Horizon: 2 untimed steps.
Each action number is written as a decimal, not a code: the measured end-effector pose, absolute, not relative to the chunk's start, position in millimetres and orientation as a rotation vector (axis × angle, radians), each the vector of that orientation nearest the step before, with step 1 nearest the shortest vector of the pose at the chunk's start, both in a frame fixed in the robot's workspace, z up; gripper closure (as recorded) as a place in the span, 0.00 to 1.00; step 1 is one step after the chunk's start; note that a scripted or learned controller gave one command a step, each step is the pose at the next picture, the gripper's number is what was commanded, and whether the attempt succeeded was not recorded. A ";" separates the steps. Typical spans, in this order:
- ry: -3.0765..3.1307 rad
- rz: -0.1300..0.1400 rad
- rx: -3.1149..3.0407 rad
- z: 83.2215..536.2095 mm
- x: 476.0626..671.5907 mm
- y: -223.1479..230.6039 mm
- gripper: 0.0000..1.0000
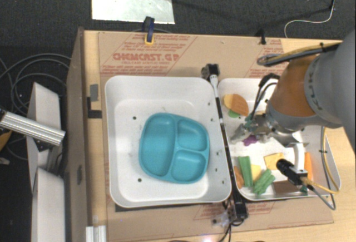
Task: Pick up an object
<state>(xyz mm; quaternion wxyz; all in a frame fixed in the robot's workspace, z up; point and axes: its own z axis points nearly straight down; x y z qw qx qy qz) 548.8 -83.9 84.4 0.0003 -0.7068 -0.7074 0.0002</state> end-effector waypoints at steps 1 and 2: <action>-2.225 -0.003 -2.220 95.0 550.2 -83.6 1.00; -2.225 -0.003 -2.219 94.6 550.0 -83.5 0.00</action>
